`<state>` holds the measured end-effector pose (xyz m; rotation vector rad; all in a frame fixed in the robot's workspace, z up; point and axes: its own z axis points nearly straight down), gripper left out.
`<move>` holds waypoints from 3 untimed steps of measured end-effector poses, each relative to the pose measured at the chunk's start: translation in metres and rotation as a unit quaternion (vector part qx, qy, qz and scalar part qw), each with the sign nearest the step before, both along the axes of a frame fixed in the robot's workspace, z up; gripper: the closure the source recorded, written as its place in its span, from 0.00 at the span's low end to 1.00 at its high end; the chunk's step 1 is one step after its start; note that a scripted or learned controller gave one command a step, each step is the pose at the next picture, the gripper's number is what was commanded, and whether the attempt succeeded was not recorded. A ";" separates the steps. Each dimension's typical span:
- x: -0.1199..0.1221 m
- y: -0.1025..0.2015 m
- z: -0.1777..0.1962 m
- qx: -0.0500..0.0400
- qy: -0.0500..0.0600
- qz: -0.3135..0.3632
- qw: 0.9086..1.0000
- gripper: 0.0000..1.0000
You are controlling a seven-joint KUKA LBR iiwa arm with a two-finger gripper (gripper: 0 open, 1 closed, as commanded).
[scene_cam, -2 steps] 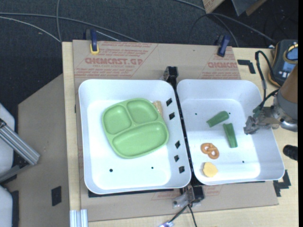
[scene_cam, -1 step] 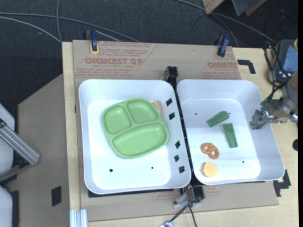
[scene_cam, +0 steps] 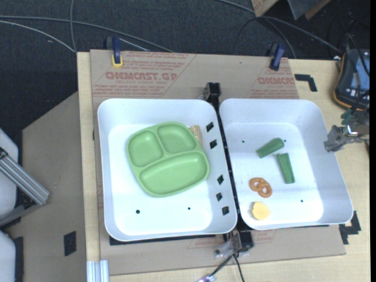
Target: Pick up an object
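End effector [scene_cam: 339, 137] sits at the right rim of the right-hand shallow white plastic bin [scene_cam: 329, 175], outside the bin floor, nothing between its tips; too small and blurred to tell whether it's spread or pressed together. Candidate targets are all in that bin, left of the end effector and toward the near edge of the worktop [scene_cam: 88, 216]. Nearest is the upright-lying dark green stick-shaped piece [scene_cam: 286, 168], long axis running roughly away-to-near across the bin floor, so a grasp would want to close across its short width, left-right. Just beyond it, further left and slightly farther back, a second green cylinder-like piece [scene_cam: 270, 147] lies on a diagonal, close to the first but not touching as far as I can see. Further left and nearer: a small orange pretzel-shaped ring item [scene_cam: 260, 186], and just in front of it a pale yellow rounded lump [scene_cam: 260, 211]. The left-hand bin [scene_cam: 111, 157], well apart from the end effector, holds a light green three-compartment plastic plate [scene_cam: 168, 158] with a small tan object [scene_cam: 195, 133] at its far right edge. Judgement: pick not begun; the move is left and down to the green stick, with wrist yaw matched to its axis as the key call.
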<state>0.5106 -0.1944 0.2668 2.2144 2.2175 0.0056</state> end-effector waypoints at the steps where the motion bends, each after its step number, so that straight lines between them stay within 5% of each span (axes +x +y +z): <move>1: 0.023 0.043 -0.002 0.002 0.002 0.003 1.000 1.00; 3: 0.040 0.147 -0.013 0.003 0.006 0.002 1.000 1.00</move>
